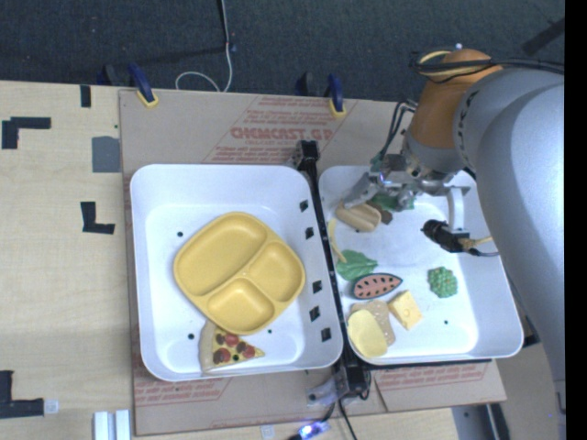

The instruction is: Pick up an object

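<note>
Pincer low in the right bin, just above the bun near the wall, open or shut hard to tell; could slip off the round bun, push it away, or bump the wall.

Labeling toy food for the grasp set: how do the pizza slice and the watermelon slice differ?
The pizza slice lies in the left bin, partly tucked under the yellow plate; the watermelon slice lies in the right bin, fully exposed. Pizza slice is a tan triangle with red toppings; watermelon slice is a red half-oval with green rim. Both lie flat.
</note>
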Robot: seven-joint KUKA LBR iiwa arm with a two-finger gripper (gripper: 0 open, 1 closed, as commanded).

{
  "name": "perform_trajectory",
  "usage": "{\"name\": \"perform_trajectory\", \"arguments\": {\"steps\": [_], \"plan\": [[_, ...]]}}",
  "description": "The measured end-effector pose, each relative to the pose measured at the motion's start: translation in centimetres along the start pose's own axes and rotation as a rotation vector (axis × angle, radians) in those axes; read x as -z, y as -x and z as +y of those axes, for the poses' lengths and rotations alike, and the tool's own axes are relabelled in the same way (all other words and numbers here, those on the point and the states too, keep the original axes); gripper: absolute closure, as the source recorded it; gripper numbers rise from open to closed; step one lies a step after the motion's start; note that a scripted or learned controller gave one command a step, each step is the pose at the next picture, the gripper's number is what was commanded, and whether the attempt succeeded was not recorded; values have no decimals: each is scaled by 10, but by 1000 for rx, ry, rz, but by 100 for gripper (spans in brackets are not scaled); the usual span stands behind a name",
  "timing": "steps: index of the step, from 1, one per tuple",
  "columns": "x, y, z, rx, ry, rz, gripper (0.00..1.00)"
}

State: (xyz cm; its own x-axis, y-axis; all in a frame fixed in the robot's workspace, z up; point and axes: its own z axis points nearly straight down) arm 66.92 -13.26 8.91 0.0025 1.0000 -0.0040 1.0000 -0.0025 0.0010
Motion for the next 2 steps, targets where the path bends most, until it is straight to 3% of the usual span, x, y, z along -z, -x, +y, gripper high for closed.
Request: {"name": "perform_trajectory", "arguments": {"steps": [1, 2], "plan": [[2, -25, -59, 0, 17, -2, 0], [2, -27, -123, 0, 20, 0, 0]]}}
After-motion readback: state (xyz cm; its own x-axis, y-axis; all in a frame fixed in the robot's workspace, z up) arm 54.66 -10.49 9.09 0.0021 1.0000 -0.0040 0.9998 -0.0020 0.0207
